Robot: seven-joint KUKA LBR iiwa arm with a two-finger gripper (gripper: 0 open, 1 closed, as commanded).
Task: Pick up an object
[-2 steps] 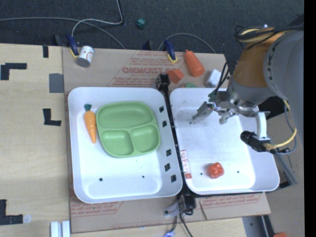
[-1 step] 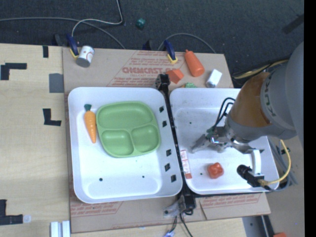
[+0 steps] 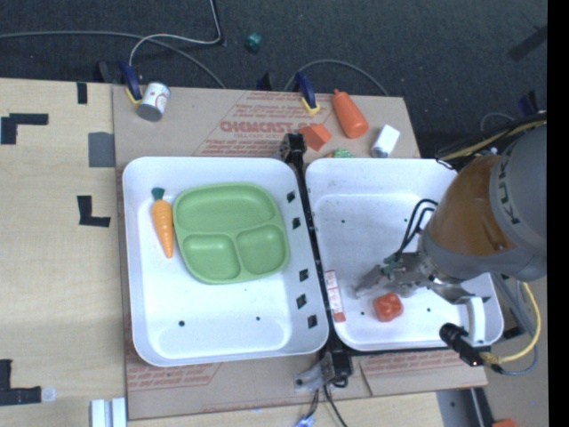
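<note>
A small red object (image 3: 387, 307) lies near the front of the right bin (image 3: 356, 194). My gripper (image 3: 373, 280) hangs low inside that bin, just above and to the left of the red object as the camera sees it. The grey arm with its orange band (image 3: 471, 216) covers the bin's right part. Nothing shows held in the gripper. In the left bin (image 3: 222, 332), a toy carrot (image 3: 163, 224) lies beside a green divided plate (image 3: 231, 232).
Behind the bins on the cardboard lie an orange bottle-shaped toy (image 3: 349, 114), a small orange block (image 3: 318, 135), a white block (image 3: 385, 140) and a small can (image 3: 154, 100). Black clips (image 3: 302, 229) run along the wall between the bins.
</note>
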